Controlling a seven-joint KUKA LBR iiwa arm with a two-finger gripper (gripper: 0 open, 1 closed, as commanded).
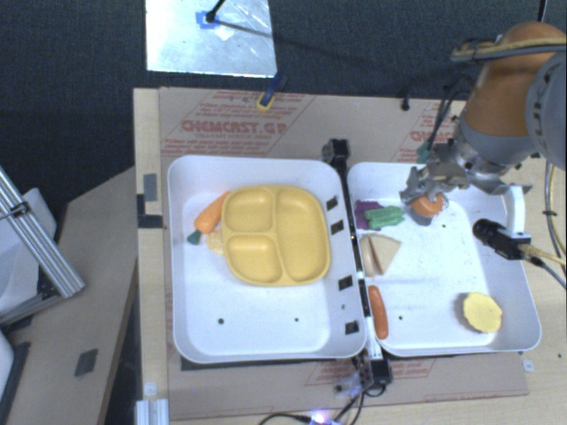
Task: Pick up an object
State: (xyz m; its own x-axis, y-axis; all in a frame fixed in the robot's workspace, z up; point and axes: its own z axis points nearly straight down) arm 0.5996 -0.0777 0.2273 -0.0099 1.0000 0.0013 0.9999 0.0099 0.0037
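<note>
My gripper [425, 198] hangs low over the back of the right bin [443, 330], just above a small orange piece [430, 206] that peeks out under it. Left of it lie a purple piece [366, 207] and a green piece [385, 215]. A pale sandwich wedge [382, 252] lies further forward. A red-orange sausage [378, 311] rests along the bin's left wall and a yellow round slice [481, 312] sits front right. In the left bin [266, 330] a yellow divided plate [267, 235] lies with a carrot [211, 212] at its left edge.
The black divider [347, 237] with clips runs between the two bins. A cardboard sheet [230, 127] lies under them, with a shiny metal plate [210, 25] behind. An aluminium frame [31, 246] stands at the far left.
</note>
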